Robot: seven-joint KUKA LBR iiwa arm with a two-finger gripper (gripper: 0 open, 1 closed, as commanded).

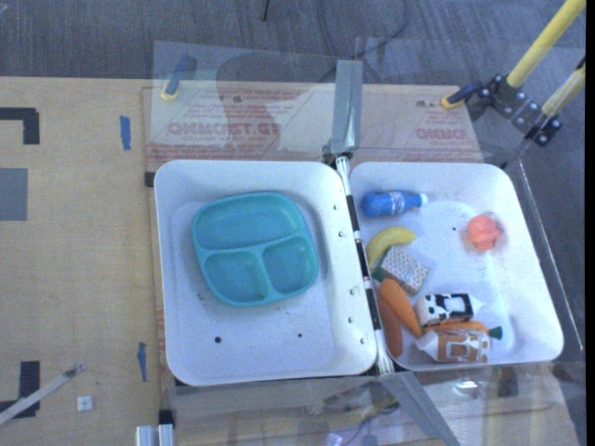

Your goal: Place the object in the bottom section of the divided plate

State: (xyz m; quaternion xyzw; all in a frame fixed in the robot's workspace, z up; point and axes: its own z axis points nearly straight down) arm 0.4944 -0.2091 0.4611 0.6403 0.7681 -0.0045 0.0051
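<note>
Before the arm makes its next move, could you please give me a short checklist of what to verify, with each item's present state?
1. Divided plate sits flat inside the left bin: ok.
2. All plate sections free of objects, so the target section can take one: ok.
3. Candidate objects are in the right bin: ok; blue bottle, banana, carrot and an orange-pink ball lie there.
4. Objects spaced for a clean pick: not ok near the bin's lower part, where the carrot and small carton crowd together; the ball lies apart.
5. Which object is meant: cannot tell.
</note>
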